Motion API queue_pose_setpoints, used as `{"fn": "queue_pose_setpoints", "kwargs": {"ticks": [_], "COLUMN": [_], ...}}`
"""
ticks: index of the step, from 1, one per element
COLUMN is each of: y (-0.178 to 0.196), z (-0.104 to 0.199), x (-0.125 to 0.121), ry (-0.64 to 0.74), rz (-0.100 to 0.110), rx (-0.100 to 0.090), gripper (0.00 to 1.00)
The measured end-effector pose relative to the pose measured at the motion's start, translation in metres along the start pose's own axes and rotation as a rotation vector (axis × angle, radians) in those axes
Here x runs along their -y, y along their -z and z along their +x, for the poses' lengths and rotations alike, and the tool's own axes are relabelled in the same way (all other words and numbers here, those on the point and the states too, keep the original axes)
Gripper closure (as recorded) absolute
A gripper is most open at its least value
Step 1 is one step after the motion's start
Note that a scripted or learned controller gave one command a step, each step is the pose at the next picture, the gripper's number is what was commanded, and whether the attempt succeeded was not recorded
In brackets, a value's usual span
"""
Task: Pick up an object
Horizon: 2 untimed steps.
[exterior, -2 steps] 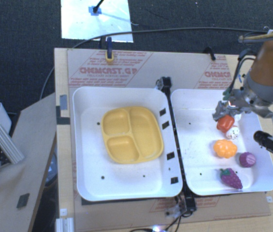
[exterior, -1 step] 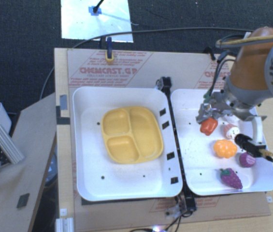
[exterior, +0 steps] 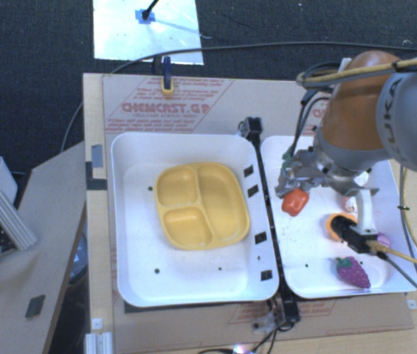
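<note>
Yellow plastic, smooth and faintly glossy, forms the plate lying flat at the middle of the left bin. It is a rounded rectangle moulded into three shallow compartments. Both bins are matte white with low walls and rounded corners. In the right bin, a rounded red-orange toy with a shiny skin sits close to the left wall, about halfway along it. The gripper hangs right at this toy's upper edge. Its metal parts overlap there, so I cannot tell whether it is wide, narrow or touching the toy. A knobbly purple grape bunch lies near the front edge, toward the front right corner. A rounded orange piece sits between the grapes and the red-orange toy, its right side hidden. The grey arm covers most of the bin's far half, and a pale piece beneath it is too hidden to make out.
</note>
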<state>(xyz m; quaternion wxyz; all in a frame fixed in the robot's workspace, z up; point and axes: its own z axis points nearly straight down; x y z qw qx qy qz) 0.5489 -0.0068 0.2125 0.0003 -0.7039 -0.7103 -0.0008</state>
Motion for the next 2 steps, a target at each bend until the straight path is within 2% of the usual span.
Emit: {"fn": "queue_pose_setpoints", "kwargs": {"ticks": [2], "y": [0.010], "z": [0.103], "x": [0.028], "ry": [0.001], "rz": [0.000], "rx": [0.000], "gripper": [1.00]}}
